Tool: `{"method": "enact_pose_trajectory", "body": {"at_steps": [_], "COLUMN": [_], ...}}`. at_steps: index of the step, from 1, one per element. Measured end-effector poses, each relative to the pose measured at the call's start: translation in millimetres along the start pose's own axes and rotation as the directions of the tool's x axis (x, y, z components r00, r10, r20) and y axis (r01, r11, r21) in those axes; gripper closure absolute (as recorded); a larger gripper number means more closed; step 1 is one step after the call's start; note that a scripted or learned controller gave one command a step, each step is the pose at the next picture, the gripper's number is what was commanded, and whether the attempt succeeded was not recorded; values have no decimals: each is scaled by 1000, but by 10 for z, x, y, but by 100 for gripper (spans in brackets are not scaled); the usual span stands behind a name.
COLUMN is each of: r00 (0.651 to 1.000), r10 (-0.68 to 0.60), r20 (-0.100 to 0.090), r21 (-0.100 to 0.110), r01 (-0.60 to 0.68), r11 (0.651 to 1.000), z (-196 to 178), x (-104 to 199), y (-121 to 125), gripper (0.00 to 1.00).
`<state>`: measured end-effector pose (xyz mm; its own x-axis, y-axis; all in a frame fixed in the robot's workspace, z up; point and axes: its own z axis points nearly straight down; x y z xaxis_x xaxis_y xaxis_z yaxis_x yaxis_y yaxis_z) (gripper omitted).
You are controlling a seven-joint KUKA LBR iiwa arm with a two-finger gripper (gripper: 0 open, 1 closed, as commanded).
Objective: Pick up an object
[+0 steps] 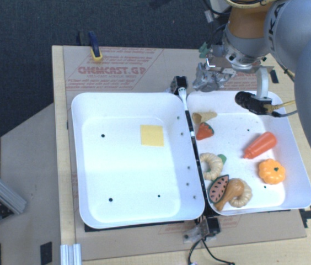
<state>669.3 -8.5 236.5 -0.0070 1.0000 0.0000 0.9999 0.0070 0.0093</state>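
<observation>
Camera view, looking down on 2 bins side by side on the surface [117,65]. The arm [255,15] comes in from the right, and the gripper [210,79] hangs over the far rim of the right bin [304,187], near the divide between the bins. From this angle I cannot tell whether it is open or closed, and nothing can be seen held in it.

The right bin has the crowd, 7 pieces in all. A tan wedge [204,116] and a red piece [204,130] sit just beside each other close to the divide, and they are the nearest things to the gripper. A carrot [260,144] lies tilted in open floor with a pumpkin [271,171] near it. A pale ring [212,163], a watermelon slice [218,189] and a tan croissant [238,192] bunch together at the near corner, the last 2 touching.

The left bin [78,109] holds 1 flat yellow square [152,136], alone with space all round.

My read is that the gripper is parked above the far edge to start a descent, with no pick begun. The wedge and red piece look like the likeliest targets, though the wall beside them leaves little room. The carrot sits freer.
</observation>
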Motion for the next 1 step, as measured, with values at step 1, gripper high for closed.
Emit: {"method": "enact_pose_trajectory", "body": {"at_steps": [1], "r00": [1000], "r10": [9], "r20": [0], "r21": [15], "r01": [-9], "r11": [1000], "z": [294], "x": [-110], "y": [-299], "gripper": [100]}}
